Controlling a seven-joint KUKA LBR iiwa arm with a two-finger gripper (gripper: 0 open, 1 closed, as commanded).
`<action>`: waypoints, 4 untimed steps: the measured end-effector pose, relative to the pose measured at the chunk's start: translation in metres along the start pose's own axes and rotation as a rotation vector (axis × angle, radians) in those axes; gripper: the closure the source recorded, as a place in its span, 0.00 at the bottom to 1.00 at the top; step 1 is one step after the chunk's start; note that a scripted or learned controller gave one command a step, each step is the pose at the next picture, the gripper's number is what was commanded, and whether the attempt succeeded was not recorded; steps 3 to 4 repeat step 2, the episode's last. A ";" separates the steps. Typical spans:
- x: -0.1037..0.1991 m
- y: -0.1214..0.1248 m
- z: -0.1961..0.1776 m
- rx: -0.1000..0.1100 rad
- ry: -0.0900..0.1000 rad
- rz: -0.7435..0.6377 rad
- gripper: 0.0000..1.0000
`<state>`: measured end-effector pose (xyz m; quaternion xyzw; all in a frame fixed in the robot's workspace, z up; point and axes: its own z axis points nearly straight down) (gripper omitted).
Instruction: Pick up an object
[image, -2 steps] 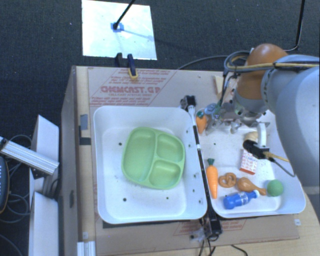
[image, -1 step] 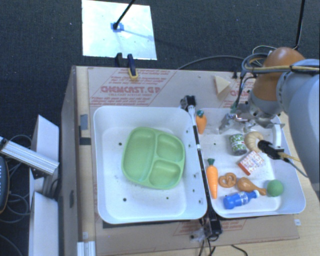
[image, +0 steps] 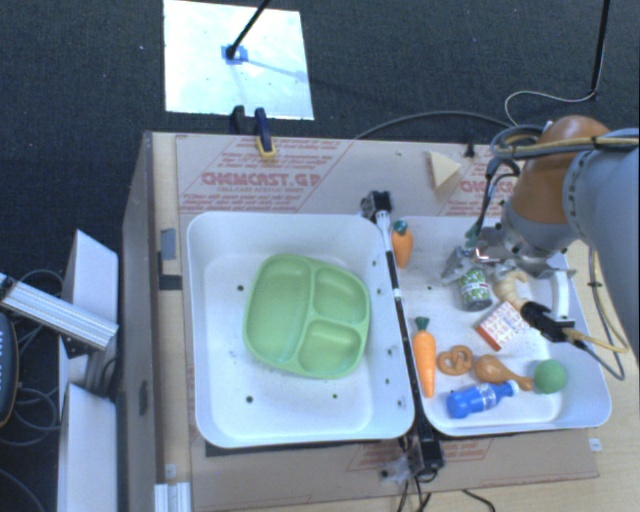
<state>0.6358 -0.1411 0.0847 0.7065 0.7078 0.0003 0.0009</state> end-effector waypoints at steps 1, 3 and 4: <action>0.000 0.001 -0.011 -0.003 0.000 -0.001 1.00; 0.086 0.011 -0.101 -0.003 0.002 -0.003 1.00; 0.086 0.011 -0.101 -0.003 0.002 -0.003 1.00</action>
